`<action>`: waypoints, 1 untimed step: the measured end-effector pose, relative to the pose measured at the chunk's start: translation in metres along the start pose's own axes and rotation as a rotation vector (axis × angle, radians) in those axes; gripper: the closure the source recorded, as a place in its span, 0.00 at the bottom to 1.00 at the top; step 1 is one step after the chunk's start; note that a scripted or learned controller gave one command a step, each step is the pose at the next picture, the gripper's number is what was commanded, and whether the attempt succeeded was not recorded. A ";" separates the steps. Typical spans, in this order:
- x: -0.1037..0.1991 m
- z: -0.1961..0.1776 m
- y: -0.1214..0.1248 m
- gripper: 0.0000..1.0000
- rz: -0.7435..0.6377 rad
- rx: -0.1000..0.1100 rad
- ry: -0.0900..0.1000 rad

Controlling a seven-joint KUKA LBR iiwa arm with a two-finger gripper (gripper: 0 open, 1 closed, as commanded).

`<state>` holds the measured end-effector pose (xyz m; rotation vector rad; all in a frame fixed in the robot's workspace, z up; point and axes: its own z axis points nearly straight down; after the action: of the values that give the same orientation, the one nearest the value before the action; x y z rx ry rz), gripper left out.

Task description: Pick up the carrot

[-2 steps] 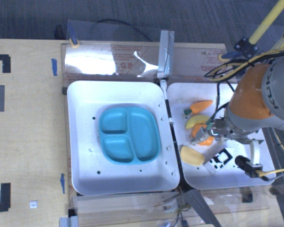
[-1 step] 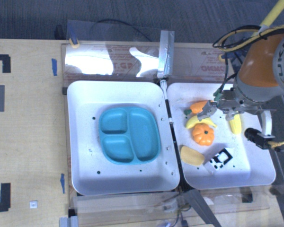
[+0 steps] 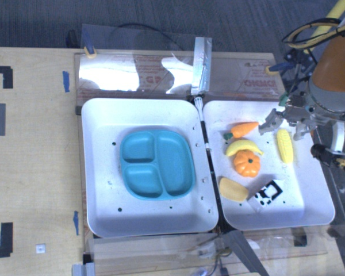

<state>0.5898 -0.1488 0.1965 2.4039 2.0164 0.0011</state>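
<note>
Nearest the front edge of the right bin [image 3: 319, 211] lies a small black-and-white patterned block [image 3: 268, 192], and just to its left a pale yellow wedge-shaped piece [image 3: 234, 189] rests on the white floor. A little farther in sits an orange pumpkin [image 3: 246, 164] with a green stem, and a banana [image 3: 244, 148] curves against its far side, touching it. To their right an ear of corn [image 3: 284, 145] lies lengthwise, apart from both. Farther still is the carrot [image 3: 244, 129], orange with a green tip at its left end, lying across the far part of the bin just beyond the banana. My pincer [image 3: 286, 121] hovers at the carrot's right end, its two grey fingers spread apart with nothing between them; the left finger [image 3: 271, 121] comes down just beside the carrot's thick end, and I cannot tell whether it touches. Across the divider, the left bin [image 3: 98, 154] holds a blue sectioned plate [image 3: 157, 163] in its middle. Beyond both bins a shiny clear sheet [image 3: 132, 73] lies along the far side of the bench [image 3: 29, 171].
</note>
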 end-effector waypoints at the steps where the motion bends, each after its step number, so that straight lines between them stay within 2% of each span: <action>1: -0.010 -0.054 0.022 0.00 -0.112 -0.003 0.000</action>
<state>0.6094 -0.1624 0.2503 2.2850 2.1465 0.0032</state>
